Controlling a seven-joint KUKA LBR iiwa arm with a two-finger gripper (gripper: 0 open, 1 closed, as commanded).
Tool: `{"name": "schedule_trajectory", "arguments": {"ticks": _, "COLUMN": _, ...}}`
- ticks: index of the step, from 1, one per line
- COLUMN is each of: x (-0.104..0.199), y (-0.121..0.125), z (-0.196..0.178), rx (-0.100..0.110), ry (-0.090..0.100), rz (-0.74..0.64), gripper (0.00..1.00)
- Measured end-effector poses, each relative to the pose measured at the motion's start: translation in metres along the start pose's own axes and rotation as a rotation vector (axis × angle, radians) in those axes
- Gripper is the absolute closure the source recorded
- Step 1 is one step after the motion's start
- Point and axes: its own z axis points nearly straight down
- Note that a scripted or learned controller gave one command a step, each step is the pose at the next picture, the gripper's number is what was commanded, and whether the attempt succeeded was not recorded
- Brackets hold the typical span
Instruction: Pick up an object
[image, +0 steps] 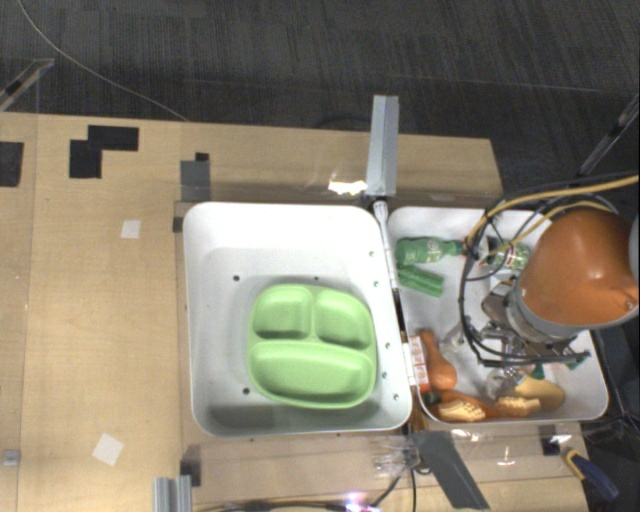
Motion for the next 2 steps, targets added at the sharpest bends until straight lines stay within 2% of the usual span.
{"name": "schedule_trajectory", "arguments": {"ticks": 1, "x": -0.006, "y": -0.002, "z": -0.014, "rx": 0.008, "ry": -0.013, "rz": -0.004, "gripper": 1.00}}
{"name": "schedule_trajectory", "arguments": {"ticks": 2, "x": -0.067, "y": -0.099, "z": -0.182, "rx": -0.002, "ry": 0.000, "rz": -0.080, "gripper": 1.00}}
